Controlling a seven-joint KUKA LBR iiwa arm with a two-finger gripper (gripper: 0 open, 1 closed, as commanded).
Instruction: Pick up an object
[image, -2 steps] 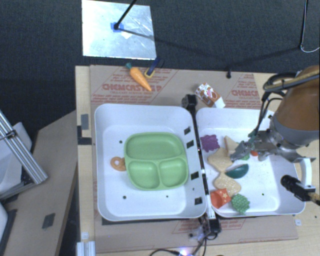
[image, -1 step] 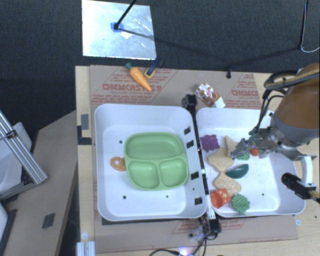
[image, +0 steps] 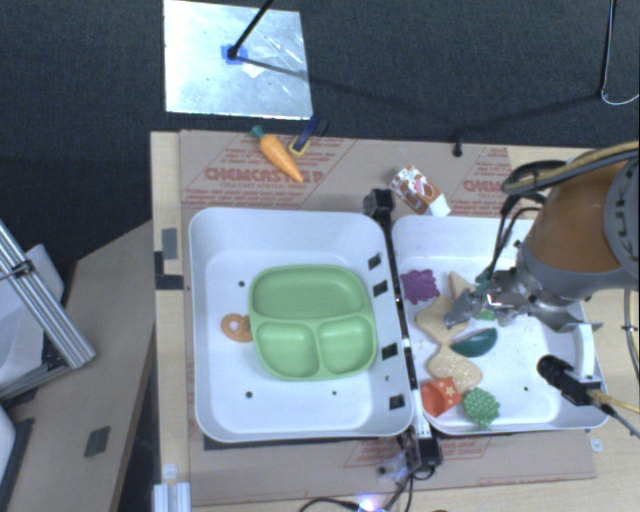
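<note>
In the right bin (image: 520, 225) lie several small toy foods: a purple grape cluster (image: 420, 286), a tan flat piece (image: 436, 320), a dark teal piece (image: 474, 343), a beige cracker-like piece (image: 455, 369), an orange-red block (image: 438, 397) and a green bumpy ball (image: 481, 405). My gripper (image: 468, 304) hangs low over the bin's middle, just above the tan and teal pieces. The arm's wrist with its orange band (image: 580, 225) comes in from the right.
The left bin (image: 215, 330) holds a green divided plate (image: 308, 320) and a small orange ring (image: 237, 327). Behind the bins, on the cardboard, lie a toy carrot (image: 279, 155) and a small snack packet (image: 420, 190). A black divider (image: 392, 300) separates the bins.
</note>
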